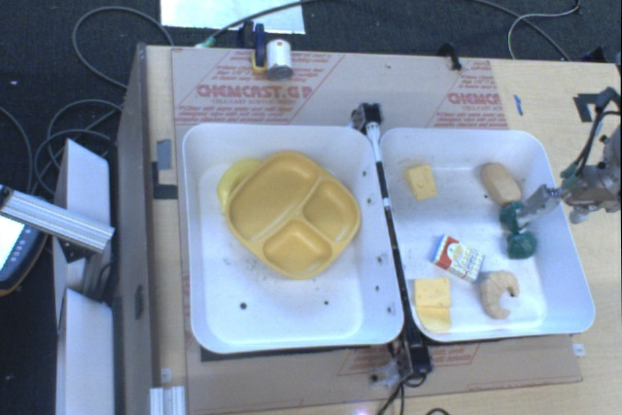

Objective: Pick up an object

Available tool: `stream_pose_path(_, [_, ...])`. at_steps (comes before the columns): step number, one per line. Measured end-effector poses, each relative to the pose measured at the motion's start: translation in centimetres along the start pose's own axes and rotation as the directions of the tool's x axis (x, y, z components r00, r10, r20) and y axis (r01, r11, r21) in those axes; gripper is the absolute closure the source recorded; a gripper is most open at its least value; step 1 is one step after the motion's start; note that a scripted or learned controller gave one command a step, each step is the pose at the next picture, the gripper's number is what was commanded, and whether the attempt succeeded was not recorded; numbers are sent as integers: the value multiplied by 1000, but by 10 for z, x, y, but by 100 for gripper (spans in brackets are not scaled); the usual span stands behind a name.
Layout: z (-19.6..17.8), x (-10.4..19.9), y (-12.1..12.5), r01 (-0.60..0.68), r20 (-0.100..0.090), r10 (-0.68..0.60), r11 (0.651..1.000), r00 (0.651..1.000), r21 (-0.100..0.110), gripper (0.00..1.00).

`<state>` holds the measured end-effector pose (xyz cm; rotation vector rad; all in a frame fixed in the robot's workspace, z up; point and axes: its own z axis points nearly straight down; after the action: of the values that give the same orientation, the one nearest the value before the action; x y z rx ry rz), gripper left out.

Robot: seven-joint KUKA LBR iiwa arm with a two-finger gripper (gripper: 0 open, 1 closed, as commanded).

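At the right bin's right edge the gripper hovers by a teal object, fingers parted and nothing between them, and I'd guess the nearby potato or the wall could foul a closing finger.
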<state>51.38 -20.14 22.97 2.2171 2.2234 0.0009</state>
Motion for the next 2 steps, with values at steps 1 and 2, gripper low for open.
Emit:
stream_pose_path(1, [145, 12, 19, -1, 0, 1, 1000, 1000, -2, 0])
stream_pose_path(2, [141, 49, 105, 1, -1, -1, 1000, 1000, -2, 0])
